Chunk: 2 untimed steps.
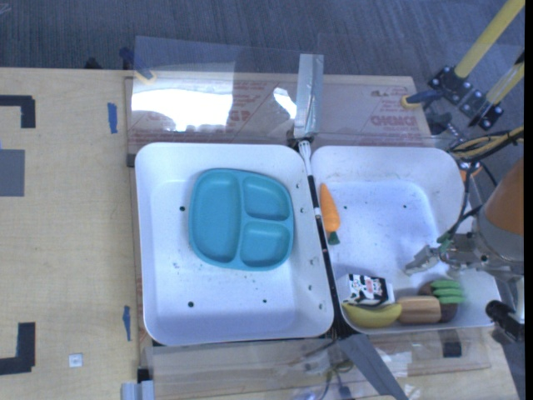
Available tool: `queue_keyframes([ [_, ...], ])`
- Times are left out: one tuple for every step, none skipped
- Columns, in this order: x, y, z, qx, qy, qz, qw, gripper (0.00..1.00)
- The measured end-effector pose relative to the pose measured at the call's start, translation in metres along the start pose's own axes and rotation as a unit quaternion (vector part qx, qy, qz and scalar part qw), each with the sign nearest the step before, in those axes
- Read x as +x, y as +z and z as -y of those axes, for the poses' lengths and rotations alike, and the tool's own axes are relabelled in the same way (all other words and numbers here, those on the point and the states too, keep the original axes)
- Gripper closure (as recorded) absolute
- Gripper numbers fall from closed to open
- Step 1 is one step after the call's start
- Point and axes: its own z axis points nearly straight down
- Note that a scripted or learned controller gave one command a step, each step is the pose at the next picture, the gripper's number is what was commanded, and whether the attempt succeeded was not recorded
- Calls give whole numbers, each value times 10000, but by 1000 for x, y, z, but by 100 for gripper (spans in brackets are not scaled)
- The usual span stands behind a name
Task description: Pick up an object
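The gripper [422,259] hangs low over the right bin [391,161] near its right wall, its fingers spread apart with nothing between them. The closest pickable things lie just toward the near rim below it: a tan block [419,309] and a banana [372,313] lying end to end along that rim, long axes left-right, with a black-and-white toy [367,287] above the banana and a carrot [329,211] well off by the left wall. The green piece [446,290] and dark thing beside the block are hard to identify, and the arm's wrist is cut off at the frame edge.

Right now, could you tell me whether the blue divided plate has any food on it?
Empty. The blue plate lies flat in the left bin, and all three compartments show bare blue.
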Motion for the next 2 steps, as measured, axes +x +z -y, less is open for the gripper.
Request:
queue_keyframes([
  [-1, 0, 1, 19, -375, 4, 9993, 0],
  [-3, -10, 0, -12, -369, 44, 9993, 100],
])
